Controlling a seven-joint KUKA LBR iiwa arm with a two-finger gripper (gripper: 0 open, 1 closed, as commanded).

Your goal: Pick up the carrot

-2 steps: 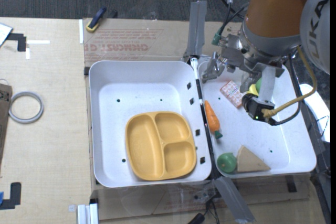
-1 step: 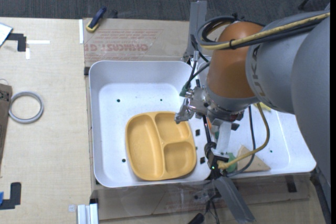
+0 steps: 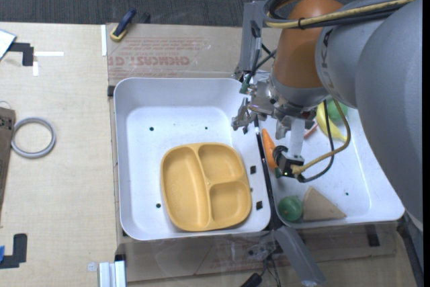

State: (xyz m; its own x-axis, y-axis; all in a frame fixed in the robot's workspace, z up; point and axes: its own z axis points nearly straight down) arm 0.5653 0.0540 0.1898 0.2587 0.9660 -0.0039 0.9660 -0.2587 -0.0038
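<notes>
Carrot [image 3: 269, 147] lies in the right bin [image 3: 366, 175] against its left wall, just below the tool [image 3: 267, 123], long axis running near-to-far. Can't tell whether the tool is released or clenched.

The grey arm [image 3: 376, 77] is covering most of the right bin [image 3: 359, 185], hiding its far wall and right side, and is itself running off the picture's right edge. A yellow-green thing [image 3: 330, 119] is peeking out from behind the wrist, too little of it showing to name. The carrot [image 3: 268, 144] is lying with its upper end hidden under the tool [image 3: 262, 123]. On the worktop [image 3: 60, 198], a white sheet [image 3: 5, 44] and a dark thing [image 3: 5, 128] are being cut off by the left edge
</notes>
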